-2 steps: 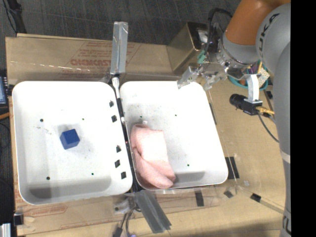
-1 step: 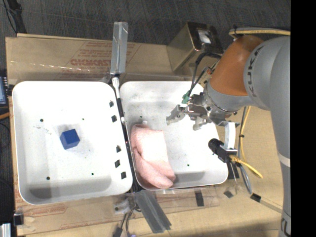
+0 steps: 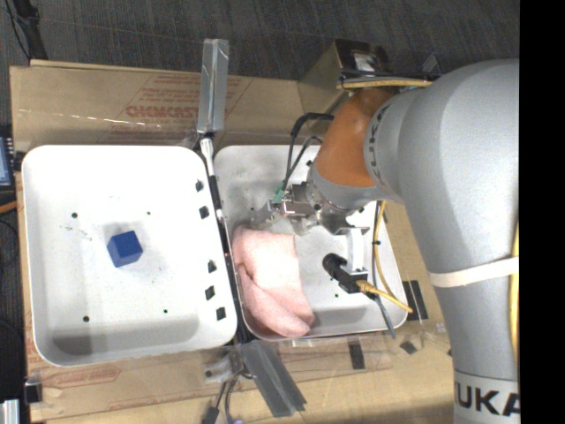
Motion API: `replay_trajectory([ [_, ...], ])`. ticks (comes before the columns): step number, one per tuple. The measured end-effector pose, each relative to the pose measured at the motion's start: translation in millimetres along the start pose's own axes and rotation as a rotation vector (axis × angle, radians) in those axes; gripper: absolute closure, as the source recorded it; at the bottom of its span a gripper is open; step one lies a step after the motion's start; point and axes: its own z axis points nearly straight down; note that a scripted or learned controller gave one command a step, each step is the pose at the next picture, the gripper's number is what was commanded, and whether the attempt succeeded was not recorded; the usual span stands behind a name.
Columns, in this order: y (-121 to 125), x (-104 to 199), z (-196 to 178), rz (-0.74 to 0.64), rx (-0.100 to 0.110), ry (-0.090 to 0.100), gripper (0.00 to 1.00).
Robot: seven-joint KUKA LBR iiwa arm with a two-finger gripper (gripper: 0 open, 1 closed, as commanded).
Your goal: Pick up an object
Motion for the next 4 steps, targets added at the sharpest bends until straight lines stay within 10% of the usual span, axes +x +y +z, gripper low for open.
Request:
replay_trajectory([
  [2,55.0,3.8,-7.0,-0.131,-0.002,0.001,0.00],
  [3,13.2,1.9,-0.1,-0.134,0.001,0.000,0.00],
  [4,66.8,-17.5,-1.3,-0.109,-0.002,0.000,0.00],
])
